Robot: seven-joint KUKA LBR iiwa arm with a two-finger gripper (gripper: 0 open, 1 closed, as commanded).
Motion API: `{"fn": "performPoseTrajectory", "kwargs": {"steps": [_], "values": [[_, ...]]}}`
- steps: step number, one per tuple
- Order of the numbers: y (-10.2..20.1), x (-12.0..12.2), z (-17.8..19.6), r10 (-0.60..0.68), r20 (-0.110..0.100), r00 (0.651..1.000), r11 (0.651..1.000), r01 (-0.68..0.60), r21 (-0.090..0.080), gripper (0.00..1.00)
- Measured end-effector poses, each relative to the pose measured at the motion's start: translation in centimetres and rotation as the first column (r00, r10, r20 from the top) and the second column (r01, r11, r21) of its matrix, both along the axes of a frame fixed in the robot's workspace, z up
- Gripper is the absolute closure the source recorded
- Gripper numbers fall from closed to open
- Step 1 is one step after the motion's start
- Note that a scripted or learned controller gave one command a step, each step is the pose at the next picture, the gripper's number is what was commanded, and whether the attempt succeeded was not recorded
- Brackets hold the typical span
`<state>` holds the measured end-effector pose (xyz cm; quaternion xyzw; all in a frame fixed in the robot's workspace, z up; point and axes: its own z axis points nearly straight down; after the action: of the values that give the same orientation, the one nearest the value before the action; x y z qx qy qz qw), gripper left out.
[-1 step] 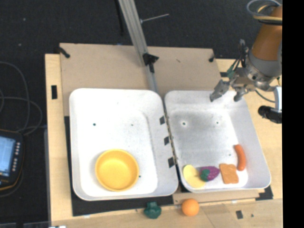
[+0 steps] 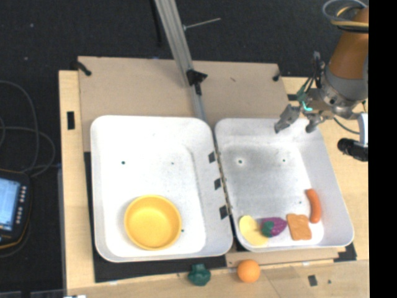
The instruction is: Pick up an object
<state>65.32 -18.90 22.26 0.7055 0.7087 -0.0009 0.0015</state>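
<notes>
Toys cluster along the right bin's (image 2: 279, 166) near rim: smooth sausage (image 2: 314, 205), flat orange block (image 2: 299, 226), purple lump (image 2: 272, 226), pale disc (image 2: 249, 230). Gripper (image 2: 299, 122) hangs over the far rim, fingers spread, empty, with bare speckled floor between.

No words, numbers or signs can be read anywhere here. The small screen (image 2: 7, 207) far off to the side of the fingers glows pale blue, but anything on it is too tiny and blurry to make out. The two white bins (image 2: 152, 129) below the fingers have only little dark specks on them, no letters. The toys carry no labels.
</notes>
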Motion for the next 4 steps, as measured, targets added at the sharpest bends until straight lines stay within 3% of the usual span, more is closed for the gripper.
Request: {"fn": "performPoseTrajectory", "kwargs": {"steps": [2, 3, 4], "values": [[-0.7, -1.4, -11.1, -0.005, -0.005, 1.000, 1.000, 0.005, 0.002, 0.00], [-0.8, -1.4, -12.2, -0.006, -0.001, 1.000, 1.000, 0.006, 0.000, 0.00], [-0.9, -1.3, -10.9, -0.006, 0.003, 1.000, 1.000, 0.006, -0.001, 1.00]]}}
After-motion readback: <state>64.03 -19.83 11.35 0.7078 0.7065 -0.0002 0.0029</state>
